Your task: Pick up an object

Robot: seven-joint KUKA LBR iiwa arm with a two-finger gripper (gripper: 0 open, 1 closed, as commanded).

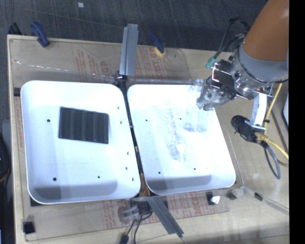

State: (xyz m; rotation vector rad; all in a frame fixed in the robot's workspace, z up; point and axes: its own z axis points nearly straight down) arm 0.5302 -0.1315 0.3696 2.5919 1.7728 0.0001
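Gripper (pixel 207 99) sits over the upper right corner of the right bin (pixel 221 179), hanging from the grey and orange arm (pixel 267 29) that comes in from the right. You cannot tell from this slant how its tips stand, and nothing can be made out between them.

Below and left of it, the right bin's floor shows faint clear, glassy shapes (pixel 175 136), possibly transparent items; too washed out to name.

The only plain candidate is the dark ribbed rectangular pad (pixel 84 125), lying flat in the left bin (pixel 33 187), well apart from the gripper.

Judgement: the pick is not yet made. If the pad is your target, the arm must cross the divider (pixel 133 141) between bins. A flat-lying pad gives little edge to grip.
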